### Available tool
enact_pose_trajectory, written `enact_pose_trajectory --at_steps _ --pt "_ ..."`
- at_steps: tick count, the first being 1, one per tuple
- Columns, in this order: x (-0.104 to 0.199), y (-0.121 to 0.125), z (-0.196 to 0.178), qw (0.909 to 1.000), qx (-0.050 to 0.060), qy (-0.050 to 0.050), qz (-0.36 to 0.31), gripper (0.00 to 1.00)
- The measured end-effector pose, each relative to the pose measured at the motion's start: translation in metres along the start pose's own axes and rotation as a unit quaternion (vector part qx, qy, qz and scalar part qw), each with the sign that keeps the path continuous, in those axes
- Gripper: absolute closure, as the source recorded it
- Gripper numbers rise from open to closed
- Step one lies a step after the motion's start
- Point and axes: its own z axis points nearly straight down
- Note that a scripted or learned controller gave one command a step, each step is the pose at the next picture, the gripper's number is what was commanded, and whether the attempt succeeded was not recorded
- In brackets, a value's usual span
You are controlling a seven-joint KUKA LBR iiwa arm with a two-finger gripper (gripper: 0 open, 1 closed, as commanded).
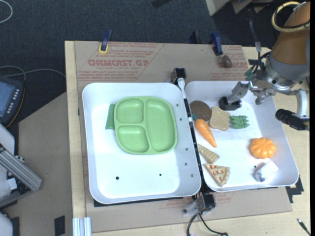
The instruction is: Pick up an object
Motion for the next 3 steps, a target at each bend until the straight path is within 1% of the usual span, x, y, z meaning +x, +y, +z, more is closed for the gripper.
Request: enact_pose_trajectory --at_steps 1,2,3 --pt "0.000 0.002 0.063 1.0000 0.000 0.000 0.000 0.00" --pt "0.000 0.004 0.104 1.0000 -0.005 -0.001 -0.001 0.00" --pt "0.000 0.006 0.090 1.0000 -0.009 -0.001 0.000 1.00"
